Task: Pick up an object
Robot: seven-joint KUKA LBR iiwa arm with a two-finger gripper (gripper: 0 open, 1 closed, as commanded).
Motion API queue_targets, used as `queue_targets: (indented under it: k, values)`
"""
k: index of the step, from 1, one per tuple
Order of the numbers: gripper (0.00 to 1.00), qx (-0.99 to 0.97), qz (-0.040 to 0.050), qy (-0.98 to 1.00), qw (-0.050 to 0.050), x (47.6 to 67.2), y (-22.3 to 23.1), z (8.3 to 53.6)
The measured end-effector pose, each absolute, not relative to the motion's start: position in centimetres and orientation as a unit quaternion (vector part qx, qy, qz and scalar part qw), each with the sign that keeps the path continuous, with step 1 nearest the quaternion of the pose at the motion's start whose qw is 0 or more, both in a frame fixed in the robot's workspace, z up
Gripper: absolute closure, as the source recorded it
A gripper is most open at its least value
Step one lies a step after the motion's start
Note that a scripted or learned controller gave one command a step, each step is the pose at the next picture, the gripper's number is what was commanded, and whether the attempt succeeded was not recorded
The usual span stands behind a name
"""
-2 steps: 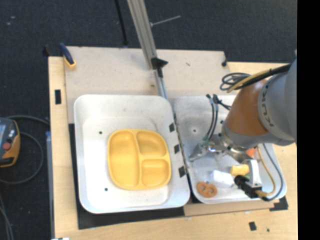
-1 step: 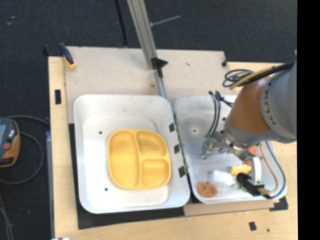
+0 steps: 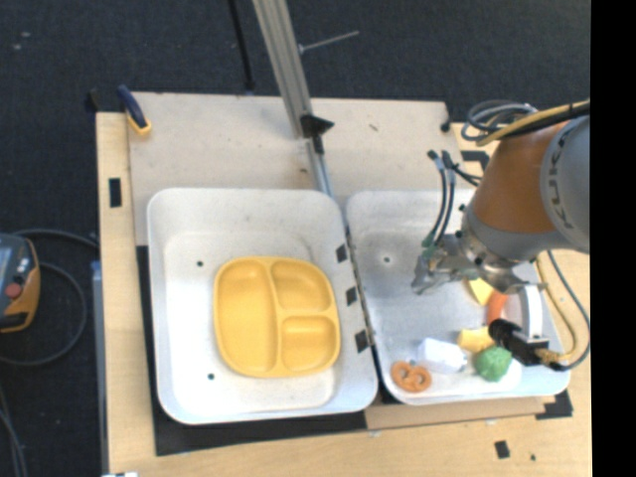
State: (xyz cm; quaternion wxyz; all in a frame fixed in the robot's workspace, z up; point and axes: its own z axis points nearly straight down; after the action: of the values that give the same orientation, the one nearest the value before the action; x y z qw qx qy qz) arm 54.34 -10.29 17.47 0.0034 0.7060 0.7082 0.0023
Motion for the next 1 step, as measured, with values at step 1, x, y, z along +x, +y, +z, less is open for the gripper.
queue_targets:
  k: [1]
  values:
    - [1.00,0.706,0.0019,0.708,0.003,54.54,-10.42,22.87]
